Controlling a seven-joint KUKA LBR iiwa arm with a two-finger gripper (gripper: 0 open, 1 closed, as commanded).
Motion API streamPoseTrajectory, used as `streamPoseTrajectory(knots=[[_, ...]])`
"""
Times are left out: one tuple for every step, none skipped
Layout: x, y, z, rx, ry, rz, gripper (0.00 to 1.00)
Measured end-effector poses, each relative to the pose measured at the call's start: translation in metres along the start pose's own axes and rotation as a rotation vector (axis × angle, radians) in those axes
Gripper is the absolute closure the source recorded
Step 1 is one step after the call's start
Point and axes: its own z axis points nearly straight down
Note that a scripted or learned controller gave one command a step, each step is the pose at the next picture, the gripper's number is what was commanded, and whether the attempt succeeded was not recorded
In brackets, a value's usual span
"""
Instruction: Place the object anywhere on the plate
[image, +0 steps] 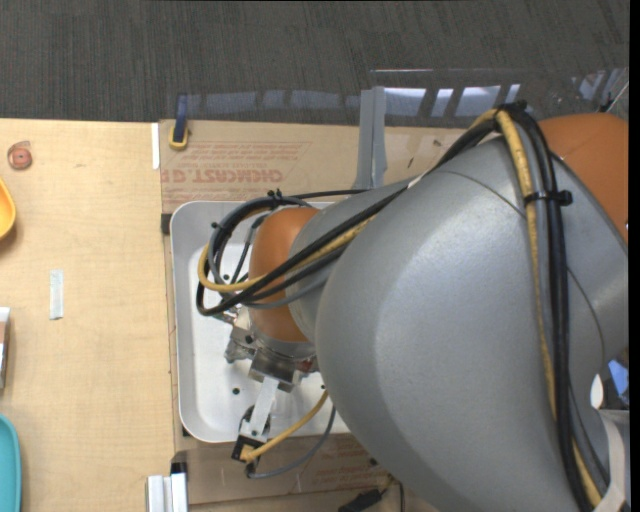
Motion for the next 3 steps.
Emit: streamPoseTrajectory(knots=[[0.039,0.083,-0.106,-0.001,-0.001,0.244,0.00],[0.051,0.107,-0.004,-0.004,0.006,0.378,0.00],[0.018,0.039,-0.105,-0.001,0.001,0.598,0.00]])
